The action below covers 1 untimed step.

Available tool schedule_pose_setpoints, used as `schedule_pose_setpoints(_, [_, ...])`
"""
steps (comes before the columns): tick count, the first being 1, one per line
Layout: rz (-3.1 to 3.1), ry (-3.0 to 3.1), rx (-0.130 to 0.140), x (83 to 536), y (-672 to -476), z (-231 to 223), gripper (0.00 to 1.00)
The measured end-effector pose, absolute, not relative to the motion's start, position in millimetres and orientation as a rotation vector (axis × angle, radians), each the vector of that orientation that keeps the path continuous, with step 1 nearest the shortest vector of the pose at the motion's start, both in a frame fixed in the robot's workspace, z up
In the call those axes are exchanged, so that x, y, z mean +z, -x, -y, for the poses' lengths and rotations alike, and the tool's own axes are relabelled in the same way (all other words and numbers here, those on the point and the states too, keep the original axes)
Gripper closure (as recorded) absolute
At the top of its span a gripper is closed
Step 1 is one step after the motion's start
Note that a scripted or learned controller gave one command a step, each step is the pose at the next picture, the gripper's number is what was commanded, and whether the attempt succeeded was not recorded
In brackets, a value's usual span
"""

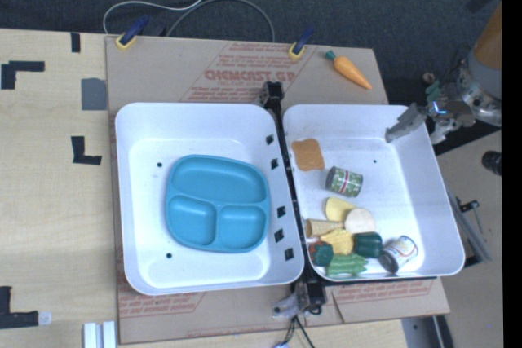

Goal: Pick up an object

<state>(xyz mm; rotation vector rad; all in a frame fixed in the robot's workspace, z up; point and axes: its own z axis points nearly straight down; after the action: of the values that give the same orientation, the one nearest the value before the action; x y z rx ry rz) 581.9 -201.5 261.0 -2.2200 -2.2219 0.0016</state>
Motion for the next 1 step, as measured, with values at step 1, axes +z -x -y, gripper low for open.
schedule_pose_setpoints(1, [2.224,2.205,0.006,100.1,-619.4,115.8,0.00])
